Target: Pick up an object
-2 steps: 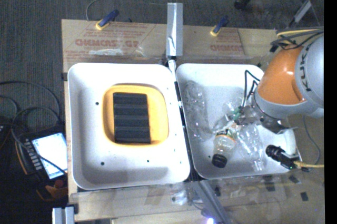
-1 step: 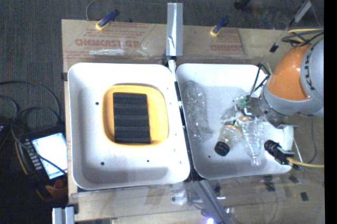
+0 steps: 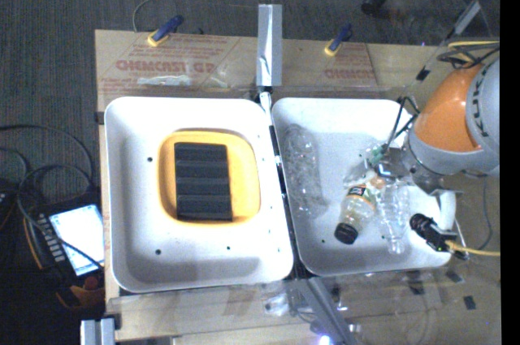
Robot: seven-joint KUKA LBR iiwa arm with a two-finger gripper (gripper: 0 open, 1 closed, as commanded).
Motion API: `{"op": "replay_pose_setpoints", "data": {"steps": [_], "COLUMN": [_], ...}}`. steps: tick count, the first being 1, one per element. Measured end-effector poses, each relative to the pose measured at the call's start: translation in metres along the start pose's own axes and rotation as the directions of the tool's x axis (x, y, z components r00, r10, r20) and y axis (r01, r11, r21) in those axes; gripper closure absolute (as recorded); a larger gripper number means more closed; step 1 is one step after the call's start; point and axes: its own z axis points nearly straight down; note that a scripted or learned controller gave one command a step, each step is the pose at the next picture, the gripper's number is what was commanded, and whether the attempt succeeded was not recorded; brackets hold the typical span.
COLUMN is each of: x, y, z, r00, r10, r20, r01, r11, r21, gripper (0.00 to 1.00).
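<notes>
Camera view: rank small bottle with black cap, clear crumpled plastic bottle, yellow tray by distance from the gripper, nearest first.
Gripper sits over the right bin.
1. Small bottle with black cap, right bin, just below-left of it.
2. Clear crumpled plastic bottle, right bin's left side.
3. Yellow tray, left bin.

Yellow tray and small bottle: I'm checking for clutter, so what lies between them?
In the camera view, between the yellow tray and the small bottle run the bins' meeting rims, then a clear crumpled plastic bottle in the right bin.
</notes>
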Motion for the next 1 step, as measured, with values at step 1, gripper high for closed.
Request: {"op": "replay_pose_setpoints", "data": {"steps": [1], "x": [0.0427], "y": [0.0608], "z": [-0.0981], "r00": [0.995], "r10": [-0.097], "r20": [0.001], "r01": [0.096], "r11": [0.994], "r21": [0.043], "gripper": [1.0]}}
